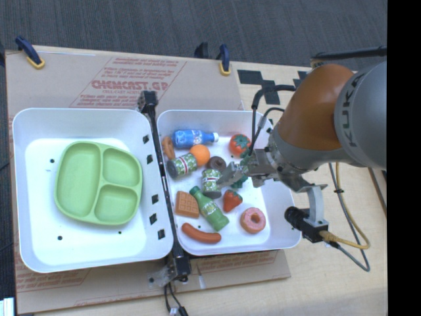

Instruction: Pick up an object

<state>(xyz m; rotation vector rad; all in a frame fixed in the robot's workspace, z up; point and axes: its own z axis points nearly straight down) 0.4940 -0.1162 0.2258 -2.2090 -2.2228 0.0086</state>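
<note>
The right bin (279, 237) holds several toy foods: a blue bottle (194, 137), an orange (199, 155), a tomato (239, 144), a green can (182, 166), another can (212, 182), a green bottle (209, 209), a waffle (187, 205), a strawberry (231, 201), a pink donut (252, 220) and a sausage (200, 233). My gripper (231, 175) reaches in from the right, low over the bin's middle, just right of the second can and above the strawberry. Nothing shows between its fingers.
The left bin (26, 242) carries a green divided plate (99, 183). A black divider (158, 176) runs between the two bins. Cardboard lies under both, and blue clamps (224, 59) sit at its back edge. The arm's bulk covers the right bin's right wall.
</note>
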